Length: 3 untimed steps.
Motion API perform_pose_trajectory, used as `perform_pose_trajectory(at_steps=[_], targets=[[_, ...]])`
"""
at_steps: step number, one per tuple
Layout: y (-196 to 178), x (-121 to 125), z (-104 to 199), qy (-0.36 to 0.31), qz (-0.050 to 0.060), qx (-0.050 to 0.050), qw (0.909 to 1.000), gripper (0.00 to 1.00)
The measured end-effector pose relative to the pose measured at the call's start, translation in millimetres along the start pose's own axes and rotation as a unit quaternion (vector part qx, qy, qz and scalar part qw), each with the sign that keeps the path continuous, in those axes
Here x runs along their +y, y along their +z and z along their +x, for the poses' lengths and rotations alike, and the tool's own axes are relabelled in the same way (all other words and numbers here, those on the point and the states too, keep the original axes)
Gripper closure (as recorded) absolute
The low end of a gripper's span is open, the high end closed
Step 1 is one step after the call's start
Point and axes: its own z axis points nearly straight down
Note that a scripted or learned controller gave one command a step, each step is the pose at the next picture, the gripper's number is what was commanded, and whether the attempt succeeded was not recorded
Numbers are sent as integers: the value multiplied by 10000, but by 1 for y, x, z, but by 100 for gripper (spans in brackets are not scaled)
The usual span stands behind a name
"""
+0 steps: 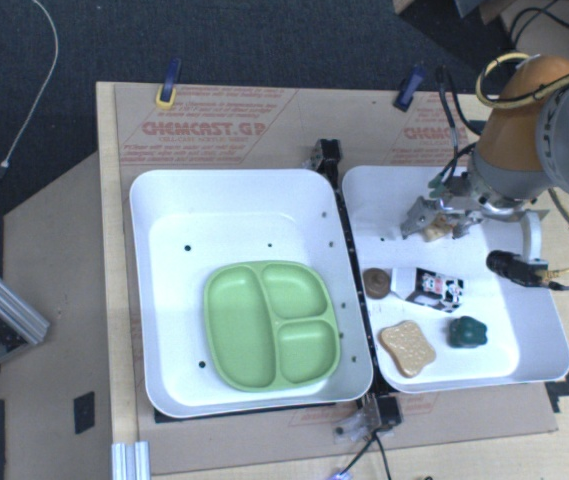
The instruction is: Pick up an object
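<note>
Nearest us, toast-shaped toy [407, 348] and green toy [467, 333] lie well below the gripper [442, 218], which hangs over the right bin [534, 368], a tan object [434, 230] seemingly between its fingers. Judging: lifting stage; next, raise straight, steadily.

arm [554, 118] cut off at right edge

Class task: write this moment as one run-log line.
arm: over right bin | gripper: shut on tan object | green plate: left bin
</note>
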Motion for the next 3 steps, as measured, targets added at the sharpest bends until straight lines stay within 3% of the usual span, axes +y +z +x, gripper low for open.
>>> perform_pose_trajectory(at_steps=[1, 2, 3], targets=[[14, 0, 0, 6, -19, -9, 10000, 0], [3, 1, 0, 5, -32, -11, 10000, 100], [-53, -6, -6, 12, -74, -23, 10000, 100]])
